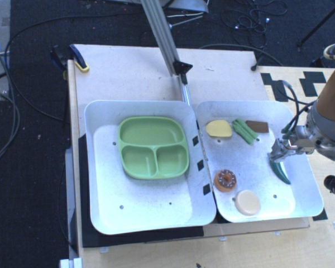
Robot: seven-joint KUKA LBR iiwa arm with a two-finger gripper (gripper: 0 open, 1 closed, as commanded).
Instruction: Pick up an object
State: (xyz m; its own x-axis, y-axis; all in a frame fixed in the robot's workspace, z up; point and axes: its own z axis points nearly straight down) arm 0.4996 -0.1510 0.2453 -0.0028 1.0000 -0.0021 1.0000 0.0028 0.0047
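we have the gripper [280, 156] low in the right bin [301, 202], right at the top of a dark green curved piece [281, 172] lying near the bin's right side. we cannot tell whether it grips it. nothing looks lifted yet.

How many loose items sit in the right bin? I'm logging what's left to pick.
5: a yellow piece and green piece with a brown piece at the back, a donut and cream disc in front. The gripper may hide more.
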